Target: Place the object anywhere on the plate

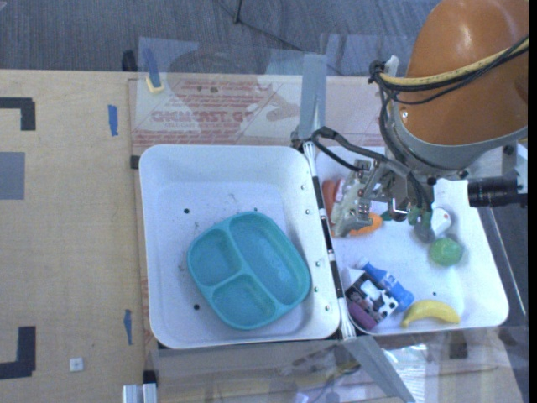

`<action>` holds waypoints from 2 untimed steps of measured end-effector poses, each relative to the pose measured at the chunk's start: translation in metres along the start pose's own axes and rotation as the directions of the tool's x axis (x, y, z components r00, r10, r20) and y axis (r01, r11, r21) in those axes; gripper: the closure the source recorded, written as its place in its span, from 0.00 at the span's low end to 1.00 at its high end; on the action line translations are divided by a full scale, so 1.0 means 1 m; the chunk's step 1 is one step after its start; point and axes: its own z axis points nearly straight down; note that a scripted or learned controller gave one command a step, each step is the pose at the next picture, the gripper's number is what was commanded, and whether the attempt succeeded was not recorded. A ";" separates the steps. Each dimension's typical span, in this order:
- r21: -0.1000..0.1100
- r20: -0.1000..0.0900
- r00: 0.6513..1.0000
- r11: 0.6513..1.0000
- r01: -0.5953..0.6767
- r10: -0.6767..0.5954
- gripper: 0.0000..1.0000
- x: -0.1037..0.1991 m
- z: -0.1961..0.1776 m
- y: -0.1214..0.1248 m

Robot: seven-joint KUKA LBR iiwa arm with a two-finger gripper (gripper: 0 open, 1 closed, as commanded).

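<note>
So, quick rundown:
end effector [357, 212]: hung low over the right bin [478, 296], right above an orange carrot-like toy [367, 227]; grip can't be told, nothing clearly held.
plate [248, 269]: teal, three-compartment, laid in the left bin [168, 183], off to the end effector's lower left across the shared bin wall.
room: plate compartments bare; banana [430, 312] and green ball [446, 251] left nearby.

The only lettering sits on the clear plastic sheet [214, 107] lying on the bench at twelve o'clock from the left white bin [159, 175]. It is faded red print in block capitals inside a red outline, seen upside down and washed out by glare, so no word can be made out with any confidence. Nothing else bears readable text, numbers or brand marks.
</note>
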 end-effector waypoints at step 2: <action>0.000 0.002 0.947 0.947 0.323 -0.323 1.00 -0.049 -0.044 -0.056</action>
